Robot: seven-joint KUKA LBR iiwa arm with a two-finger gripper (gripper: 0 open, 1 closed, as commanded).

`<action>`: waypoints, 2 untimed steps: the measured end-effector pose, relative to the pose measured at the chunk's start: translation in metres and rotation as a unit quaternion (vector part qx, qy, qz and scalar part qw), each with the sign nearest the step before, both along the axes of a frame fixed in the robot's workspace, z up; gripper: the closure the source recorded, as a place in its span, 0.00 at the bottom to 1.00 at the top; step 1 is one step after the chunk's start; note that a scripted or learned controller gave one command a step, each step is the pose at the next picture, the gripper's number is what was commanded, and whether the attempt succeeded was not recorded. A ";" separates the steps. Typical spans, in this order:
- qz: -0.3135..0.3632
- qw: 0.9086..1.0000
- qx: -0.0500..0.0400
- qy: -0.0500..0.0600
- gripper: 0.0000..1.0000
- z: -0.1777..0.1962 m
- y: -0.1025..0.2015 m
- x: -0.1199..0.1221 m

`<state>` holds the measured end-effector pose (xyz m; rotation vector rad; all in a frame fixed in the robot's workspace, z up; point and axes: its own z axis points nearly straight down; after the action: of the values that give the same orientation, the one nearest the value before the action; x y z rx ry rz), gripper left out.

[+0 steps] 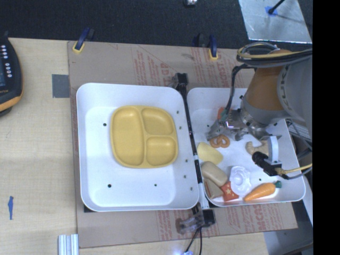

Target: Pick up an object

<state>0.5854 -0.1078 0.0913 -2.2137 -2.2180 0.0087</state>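
Item: gripper (229,125), low in the right bin (204,102) just above the pretzel (220,141); finger state cannot be told, nothing seen held. Risk, judged: the toys crowd together, so a descent may nudge the pretzel or catch the yellow piece (209,153) instead. Surroundings: bread roll (213,172), carrot (261,191), clear cup (240,177); yellow divided plate (143,136) in the left bin (93,142), well apart.
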 end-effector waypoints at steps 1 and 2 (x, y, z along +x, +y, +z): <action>0.002 1.000 -0.002 -0.006 0.00 0.001 -0.012 0.050; 0.000 1.000 0.000 0.000 0.00 0.000 0.006 -0.010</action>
<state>0.5754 -0.1020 0.0911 -2.2136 -2.2177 0.0088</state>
